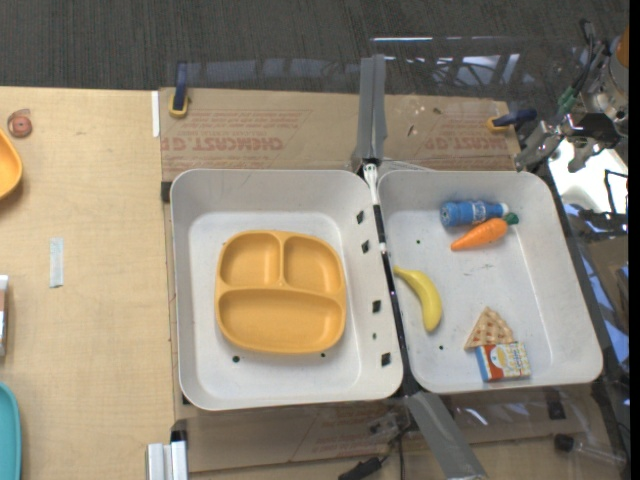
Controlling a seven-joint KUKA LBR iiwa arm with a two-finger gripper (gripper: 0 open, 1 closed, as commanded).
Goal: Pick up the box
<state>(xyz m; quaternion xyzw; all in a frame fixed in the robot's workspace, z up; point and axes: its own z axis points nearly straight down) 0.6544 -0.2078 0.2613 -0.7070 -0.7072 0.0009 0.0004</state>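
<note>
The box (503, 360) is small, printed in orange, blue and white, and lies flat in the near right corner of the right bin (560, 268). A tan triangular wafer (488, 326) touches its far edge. The gripper (585, 118) is at the top right of the view, beyond the right bin's far corner, partly cut off by the frame edge. It is well away from the box and high above bench level, with nothing seen in it.
The right bin also holds a banana (422, 296), a carrot (480, 234) and a blue bottle (470, 211). An orange divided plate (282, 293) lies in the left bin (190, 268). Cardboard (260, 133) lies behind the bins.
</note>
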